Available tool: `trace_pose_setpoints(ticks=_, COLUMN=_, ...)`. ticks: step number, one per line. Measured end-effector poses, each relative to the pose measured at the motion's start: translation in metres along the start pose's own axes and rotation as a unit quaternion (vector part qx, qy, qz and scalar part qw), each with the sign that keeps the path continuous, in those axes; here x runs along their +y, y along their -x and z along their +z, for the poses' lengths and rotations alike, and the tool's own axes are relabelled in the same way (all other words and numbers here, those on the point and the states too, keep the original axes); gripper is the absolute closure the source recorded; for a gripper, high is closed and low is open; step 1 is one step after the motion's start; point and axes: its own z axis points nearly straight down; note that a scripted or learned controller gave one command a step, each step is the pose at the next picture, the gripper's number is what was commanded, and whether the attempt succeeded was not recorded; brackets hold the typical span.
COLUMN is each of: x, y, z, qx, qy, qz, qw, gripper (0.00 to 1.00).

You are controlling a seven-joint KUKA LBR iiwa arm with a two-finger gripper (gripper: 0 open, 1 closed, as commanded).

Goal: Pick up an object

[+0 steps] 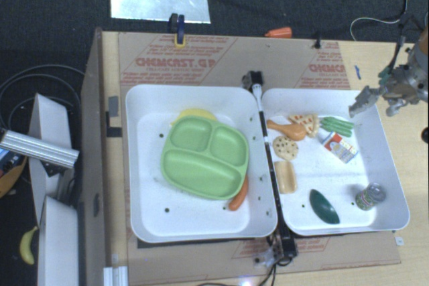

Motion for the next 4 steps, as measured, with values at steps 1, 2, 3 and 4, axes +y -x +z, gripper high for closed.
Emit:
trace_pose_setpoints(ticks=1, x=0.032, y=-0.003, z=0.087, qx=0.001, qy=-0.003, qz=-0.001, qw=1.0000, gripper=0.00)
trace_pose_setpoints(ticks=2, x=0.017, y=-0.001, z=0.128, qx=0.001, qy=-0.002, qz=0.001, qw=1.0000, gripper=0.00)
trace_pose_setpoints(ticks=3, x=0.024, y=0.014, z=0.184, qx=0.001, qy=-0.001, qz=0.001, qw=1.0000, gripper=0.00)
trace_pose_setpoints(ticks=4, x=-0.001, y=0.000, z=0.182, qx=0.000, qy=-0.001, qz=0.001, qw=1.0000, gripper=0.00)
